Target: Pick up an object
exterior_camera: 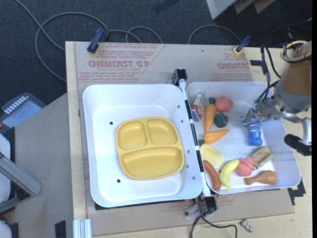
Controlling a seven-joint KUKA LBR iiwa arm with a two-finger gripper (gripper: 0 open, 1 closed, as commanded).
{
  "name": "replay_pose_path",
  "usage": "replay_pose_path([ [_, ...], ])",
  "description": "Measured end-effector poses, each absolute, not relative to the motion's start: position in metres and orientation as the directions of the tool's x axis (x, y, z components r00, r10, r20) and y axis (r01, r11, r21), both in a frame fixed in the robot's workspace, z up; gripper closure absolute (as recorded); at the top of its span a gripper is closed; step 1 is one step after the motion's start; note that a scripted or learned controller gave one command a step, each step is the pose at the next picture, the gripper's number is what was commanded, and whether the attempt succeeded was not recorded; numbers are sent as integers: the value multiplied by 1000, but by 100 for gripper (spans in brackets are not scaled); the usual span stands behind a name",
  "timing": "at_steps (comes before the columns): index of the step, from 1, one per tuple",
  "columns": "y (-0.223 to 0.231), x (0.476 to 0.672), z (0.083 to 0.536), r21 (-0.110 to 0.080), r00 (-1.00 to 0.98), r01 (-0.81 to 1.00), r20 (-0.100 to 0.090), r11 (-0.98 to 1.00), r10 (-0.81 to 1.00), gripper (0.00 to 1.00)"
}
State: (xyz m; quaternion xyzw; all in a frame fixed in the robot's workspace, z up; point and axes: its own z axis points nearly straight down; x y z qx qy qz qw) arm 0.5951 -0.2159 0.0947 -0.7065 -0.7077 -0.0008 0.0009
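My hand [253,117] hangs low over the right bin [292,158], near its far right part, with my grey wrist and orange band coming in from the right edge. Directly under and just toward the near side of it lies a blue can [255,134], the thing I judge I am going for. Its long axis runs roughly from the far side of the bin toward the near side, tilted only a little, and its upper end sits right at my fingertips. I cannot tell whether my hand is spread or pressed together, since the wrist hides that, and I cannot say the can is pinched.

So the relation that matters: the can is below me and slightly nearer the front rim, and a grasp would have to close across its short width, left to right. The wooden block [261,156] and the pink piece [245,166] lie nearer the front, apart from the can, so I judge there is room.
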Motion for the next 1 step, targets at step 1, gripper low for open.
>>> replay_pose_path([
  [1, -151, 667, 87, 0, -1, 1000, 1, 1, 1000, 100],
])
